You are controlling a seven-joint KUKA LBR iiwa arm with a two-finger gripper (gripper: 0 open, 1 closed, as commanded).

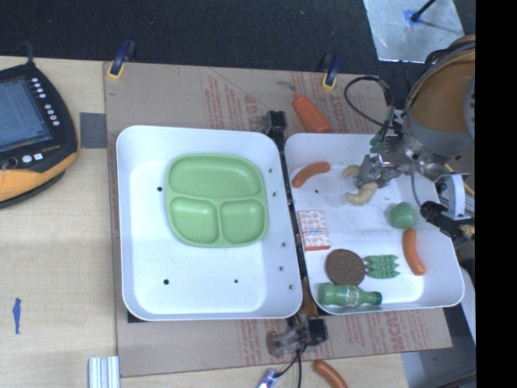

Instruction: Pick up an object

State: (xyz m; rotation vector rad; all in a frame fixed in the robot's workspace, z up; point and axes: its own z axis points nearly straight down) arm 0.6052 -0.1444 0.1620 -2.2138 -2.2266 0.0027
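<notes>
My gripper (pixel 375 171) hangs over the back part of the right bin (pixel 440 297), reaching in from the right. Right beside and below it lies a pale beige curved piece (pixel 360 194), partly covered by the gripper. In the same bin lie an orange sausage (pixel 311 173), a green pepper (pixel 401 214), a second orange sausage (pixel 414 251), a brown round cookie (pixel 346 267), a green pronged toy (pixel 382 265), a green bottle (pixel 347 297) and a red-and-white packet (pixel 313 229). Nothing shows as lifted.
The left bin (pixel 145 281) holds a green divided plate (pixel 216 198). An orange carrot-like piece (pixel 310 113) lies on the cardboard behind the bins, another (pixel 331 372) in front. A teach pendant (pixel 28 136) sits at far left. Cables (pixel 367 95) loop near the arm.
</notes>
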